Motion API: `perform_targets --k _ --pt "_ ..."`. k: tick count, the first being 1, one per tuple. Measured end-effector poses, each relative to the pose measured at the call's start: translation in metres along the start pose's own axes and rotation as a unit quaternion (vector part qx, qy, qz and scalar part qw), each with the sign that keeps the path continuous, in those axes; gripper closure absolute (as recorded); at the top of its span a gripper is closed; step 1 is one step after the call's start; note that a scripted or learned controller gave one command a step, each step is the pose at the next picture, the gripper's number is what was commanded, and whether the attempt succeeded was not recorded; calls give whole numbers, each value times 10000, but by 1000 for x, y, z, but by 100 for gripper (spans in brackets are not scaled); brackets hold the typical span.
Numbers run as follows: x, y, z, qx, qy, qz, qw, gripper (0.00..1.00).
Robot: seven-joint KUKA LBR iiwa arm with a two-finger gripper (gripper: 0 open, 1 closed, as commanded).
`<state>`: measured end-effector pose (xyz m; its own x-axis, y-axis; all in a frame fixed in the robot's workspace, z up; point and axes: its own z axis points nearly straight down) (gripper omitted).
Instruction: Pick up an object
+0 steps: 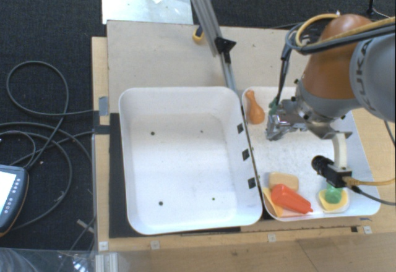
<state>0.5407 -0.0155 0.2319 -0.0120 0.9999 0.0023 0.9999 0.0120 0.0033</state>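
Objects lie in the right bin (365, 203): an orange drumstick-shaped piece (253, 107) rests near the far left corner, close to the divider between the bins. Along the near edge sit a tan block (284, 180), a red-orange carrot-like piece (291, 199) lying across a yellow-orange wedge, and a green piece on a yellow base (333, 197) toward the near right corner. A black connector (325, 167) on a white tube hangs just above that green piece, with a yellow cable running off to the right.

The jaws (276, 126) hang over the middle-left of the right bin, just beside the drumstick piece and on its right; whether they are spread or pressed together cannot be told, and nothing is visibly held between them. The grey arm with its orange band (337, 60) comes in from the right above them.

The left bin (133, 159) stands touching the right one on the tabletop (154, 54). Black cables (37, 122) coil on the dark floor to the left.
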Motion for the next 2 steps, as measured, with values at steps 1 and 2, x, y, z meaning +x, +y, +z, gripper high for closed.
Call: perform_targets --k 1,2 --pt "53 10 10 10 0 6 10000 100" --pt "111 21 7 4 4 1 10000 100"
